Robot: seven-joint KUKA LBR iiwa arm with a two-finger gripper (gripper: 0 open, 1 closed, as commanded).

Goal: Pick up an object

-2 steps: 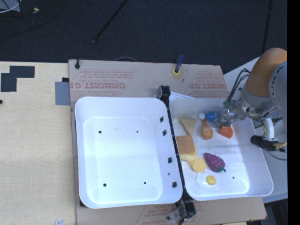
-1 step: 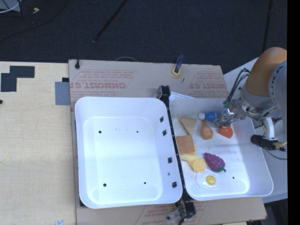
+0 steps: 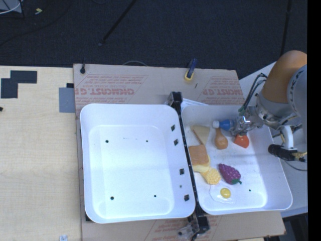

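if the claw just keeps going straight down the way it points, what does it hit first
Most likely the red-orange toy, which sits right under the claw in the right bin. Depth is hard to judge from this slanted view.

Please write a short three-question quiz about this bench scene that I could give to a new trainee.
1. True or false: the purple plastic grape bunch lies in the left shallow white bin.
2. Which item lies nearest the near rim of the right shallow white bin? A. round red-orange toy fruit B. white toy fried egg with yellow yolk C. pale yellow cheese wedge
3. Fill in: the two-finger gripper hangs just above the ____.

Key:
1. False; it is in the right bin.
2. B
3. round red-orange toy fruit
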